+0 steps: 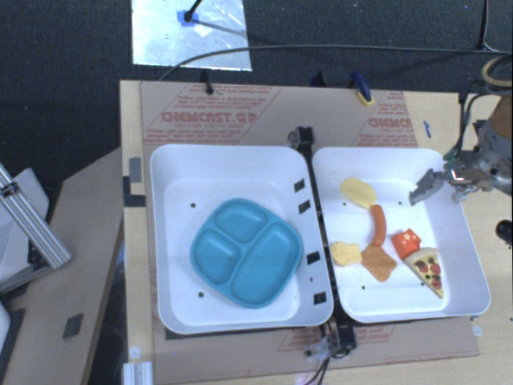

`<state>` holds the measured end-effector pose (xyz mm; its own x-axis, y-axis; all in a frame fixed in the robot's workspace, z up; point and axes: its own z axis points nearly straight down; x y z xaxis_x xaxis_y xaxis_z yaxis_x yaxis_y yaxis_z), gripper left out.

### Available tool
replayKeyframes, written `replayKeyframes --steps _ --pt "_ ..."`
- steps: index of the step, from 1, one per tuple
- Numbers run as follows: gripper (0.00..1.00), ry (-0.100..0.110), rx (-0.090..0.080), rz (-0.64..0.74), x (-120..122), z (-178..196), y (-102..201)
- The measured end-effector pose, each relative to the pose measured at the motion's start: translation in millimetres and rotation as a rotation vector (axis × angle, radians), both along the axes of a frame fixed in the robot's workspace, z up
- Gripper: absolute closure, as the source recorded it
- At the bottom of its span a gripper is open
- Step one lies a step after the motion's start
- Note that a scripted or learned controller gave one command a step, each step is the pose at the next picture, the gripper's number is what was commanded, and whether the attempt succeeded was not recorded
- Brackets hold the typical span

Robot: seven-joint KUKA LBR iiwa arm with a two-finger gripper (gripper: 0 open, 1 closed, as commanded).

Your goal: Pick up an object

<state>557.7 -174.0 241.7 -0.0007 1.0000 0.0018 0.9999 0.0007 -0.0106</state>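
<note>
Gripper [426, 184] sits at the right bin's [473, 263] upper-right edge; can't tell its finger state from here. Nothing held yet. Food's all in that bin: sausage [377, 224] mid, red block [405, 241] beside the pizza slice [428, 269]. I'd go for the sausage, fingers across its narrow width, straight down, clear of the bun [358, 192].

Divided plate [246, 252] in the left bin [172, 167] — food pieces [377, 224] in the right bin [465, 247].

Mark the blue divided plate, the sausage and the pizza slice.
blue divided plate [247, 253]: camera view, centre ridge between compartments.
sausage [377, 224]: camera view, middle of its length.
pizza slice [429, 269]: camera view, topped middle.
</note>
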Motion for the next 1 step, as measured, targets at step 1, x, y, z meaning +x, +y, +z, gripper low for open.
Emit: replayKeyframes --steps 1 --pt "0.00 -0.012 -0.002 0.003 2.4 7.1 0.6"
